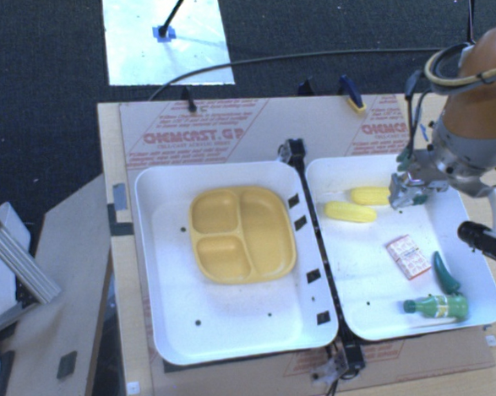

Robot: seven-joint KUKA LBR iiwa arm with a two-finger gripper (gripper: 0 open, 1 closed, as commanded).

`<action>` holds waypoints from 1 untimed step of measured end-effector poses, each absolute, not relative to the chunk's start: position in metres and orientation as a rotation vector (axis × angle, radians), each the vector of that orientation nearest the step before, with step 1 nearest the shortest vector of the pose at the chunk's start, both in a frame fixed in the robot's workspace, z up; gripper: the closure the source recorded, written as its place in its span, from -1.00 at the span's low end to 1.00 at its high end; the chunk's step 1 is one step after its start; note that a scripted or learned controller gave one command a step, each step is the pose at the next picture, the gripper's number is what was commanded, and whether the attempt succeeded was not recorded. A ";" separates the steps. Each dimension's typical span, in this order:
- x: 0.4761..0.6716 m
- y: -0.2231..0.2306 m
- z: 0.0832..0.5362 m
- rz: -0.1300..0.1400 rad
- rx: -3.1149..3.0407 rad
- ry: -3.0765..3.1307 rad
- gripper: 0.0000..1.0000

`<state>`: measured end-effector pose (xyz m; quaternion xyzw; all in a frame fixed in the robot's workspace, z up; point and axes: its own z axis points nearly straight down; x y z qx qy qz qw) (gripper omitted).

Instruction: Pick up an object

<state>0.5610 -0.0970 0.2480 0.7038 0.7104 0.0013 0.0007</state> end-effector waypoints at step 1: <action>0.567 -0.033 0.247 0.005 2.209 2.234 1.00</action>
